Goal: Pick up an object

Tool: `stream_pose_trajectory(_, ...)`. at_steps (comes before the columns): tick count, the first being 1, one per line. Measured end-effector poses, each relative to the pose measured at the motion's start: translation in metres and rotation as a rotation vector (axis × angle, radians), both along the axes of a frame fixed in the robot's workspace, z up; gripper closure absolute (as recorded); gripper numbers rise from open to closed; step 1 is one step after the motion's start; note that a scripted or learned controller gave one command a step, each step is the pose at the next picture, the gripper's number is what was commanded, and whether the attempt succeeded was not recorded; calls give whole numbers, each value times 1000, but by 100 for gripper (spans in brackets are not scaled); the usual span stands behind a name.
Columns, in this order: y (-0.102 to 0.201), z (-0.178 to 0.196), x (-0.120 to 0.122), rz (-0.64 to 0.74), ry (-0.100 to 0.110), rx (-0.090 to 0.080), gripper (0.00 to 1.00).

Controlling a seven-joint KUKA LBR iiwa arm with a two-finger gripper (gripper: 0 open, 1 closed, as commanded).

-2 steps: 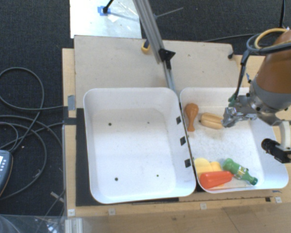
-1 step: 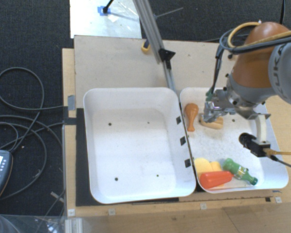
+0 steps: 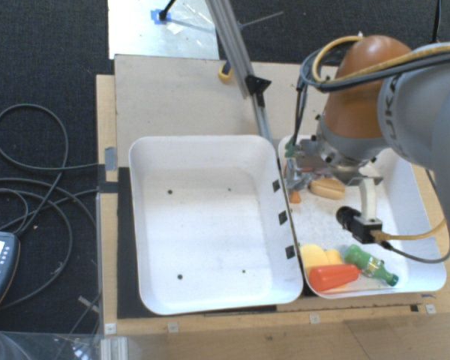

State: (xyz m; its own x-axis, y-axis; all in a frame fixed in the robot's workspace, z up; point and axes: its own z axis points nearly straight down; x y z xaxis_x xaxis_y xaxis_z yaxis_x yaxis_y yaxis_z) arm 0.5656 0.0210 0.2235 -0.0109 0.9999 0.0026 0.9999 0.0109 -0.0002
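My gripper (image 3: 298, 172) hangs low in the right bin (image 3: 420, 201), close to its left wall, under the orange wrist band. A tan bread-like piece (image 3: 328, 189) lies just right of the gripper. A small orange bit (image 3: 295, 197) sits right below the fingertips. At the bin's front lie a yellow object (image 3: 315, 256), a red-orange pepper-like object (image 3: 333, 277) and a green bottle (image 3: 370, 264). I see nothing held between the fingers.
The left bin (image 3: 202, 223) stands beside the right one, sharing a wall marked with black tabs. A metal pole (image 3: 236, 43) slants down from the top to the bins' junction. A black fitting (image 3: 358, 224) with a yellow cable hangs over the right bin.
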Motion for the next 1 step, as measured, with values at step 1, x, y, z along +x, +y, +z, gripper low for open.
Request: stream_pose_trajectory(1, 62, 9, 6, 1, -3, 1, 100)
